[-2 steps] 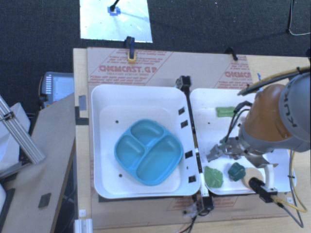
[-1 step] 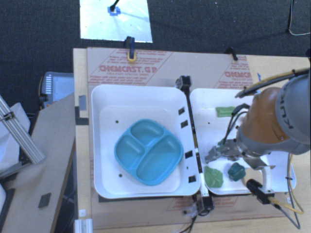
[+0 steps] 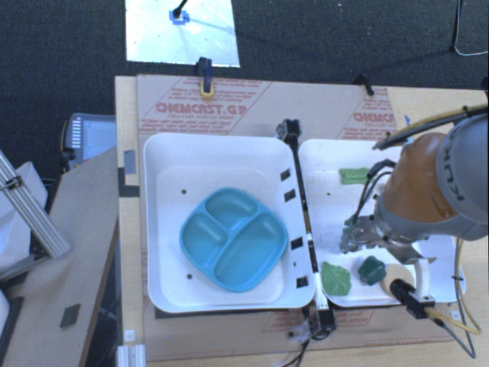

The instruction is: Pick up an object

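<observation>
— Dark carpet (image 3: 61, 44) surrounds the wooden bench (image 3: 127, 212), and a clear sheet with red print (image 3: 229, 107) covers the bench top. How many bins do you count on it?

— Two white bins, side by side and touching along the middle. The left bin (image 3: 164, 205) holds one blue plate (image 3: 233, 239) with three compartments, lying flat near the bin's centre.

— And the right bin (image 3: 325, 155)?

— I count three small things. One flat light green piece (image 3: 353, 176) lies near the far wall. One crumpled green lump (image 3: 335, 278) sits in the near corner by the divider. One dark teal lump (image 3: 372, 270) sits just beside it, to the right, and I cannot tell whether the two touch.

— Where is the arm (image 3: 428, 182)?

— It reaches in from the right over the right bin, with the orange band showing above the wrist. The gripper (image 3: 353, 241) points down over bare bin floor, near the two lumps and well apart from the flat piece.

— Is the gripper clenched or released?

— I cannot tell; the wrist hides its tip. All three things rest on the bin floor.

— Anything on the carpet?

— One pale square sheet (image 3: 179, 21) lies beyond the bench.
</observation>
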Available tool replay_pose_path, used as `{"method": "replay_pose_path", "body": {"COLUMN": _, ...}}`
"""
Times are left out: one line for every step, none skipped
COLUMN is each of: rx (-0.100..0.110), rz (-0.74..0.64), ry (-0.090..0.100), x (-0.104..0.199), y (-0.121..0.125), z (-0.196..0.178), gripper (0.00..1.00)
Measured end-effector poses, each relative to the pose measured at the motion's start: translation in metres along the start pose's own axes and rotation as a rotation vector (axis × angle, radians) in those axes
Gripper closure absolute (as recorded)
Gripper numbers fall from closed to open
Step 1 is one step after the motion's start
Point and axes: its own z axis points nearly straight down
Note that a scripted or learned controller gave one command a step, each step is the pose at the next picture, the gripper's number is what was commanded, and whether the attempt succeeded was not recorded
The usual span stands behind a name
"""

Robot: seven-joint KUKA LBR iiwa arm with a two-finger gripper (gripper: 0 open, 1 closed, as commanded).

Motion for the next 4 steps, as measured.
{"method": "replay_pose_path", "body": {"rx": -0.004, "rz": -0.002, "ry": -0.002, "x": -0.002, "y": 0.012, "z": -0.053, "gripper": 1.0}}
{"method": "replay_pose_path", "body": {"rx": -0.003, "rz": -0.002, "ry": -0.002, "x": 0.0, "y": 0.012, "z": -0.096, "gripper": 1.0}}
{"method": "replay_pose_path", "body": {"rx": -0.004, "rz": -0.002, "ry": -0.002, "x": -0.003, "y": 0.013, "z": -0.139, "gripper": 1.0}}
{"method": "replay_pose_path", "body": {"rx": -0.001, "rz": -0.007, "ry": 0.001, "x": 0.049, "y": 0.033, "z": -0.148, "gripper": 1.0}}
